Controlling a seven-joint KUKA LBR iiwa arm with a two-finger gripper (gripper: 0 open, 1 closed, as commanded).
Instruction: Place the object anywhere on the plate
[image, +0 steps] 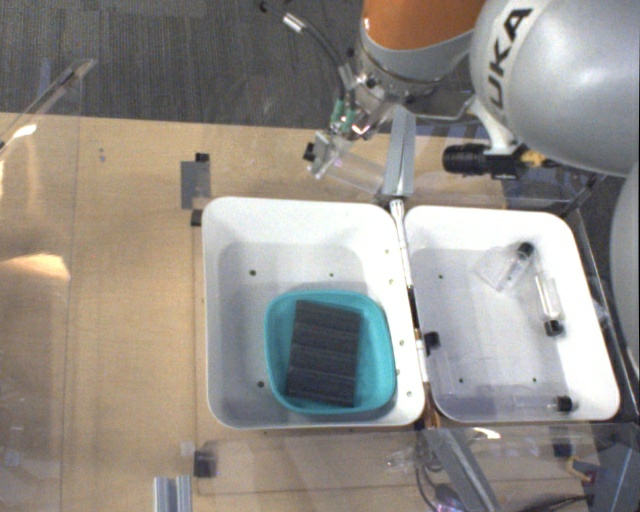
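Dark ribbed block (323, 352), which we take to be the object, already lies flat inside the teal plate (377, 330) in the left bin (225, 330), so the placing itself looks finished. We see the claw (345, 135) raised above the table (100, 330) behind the bins, well apart from the plate; its jaws are too blurred to judge, so we cannot tell their state. Perhaps only the arm's retreat remains
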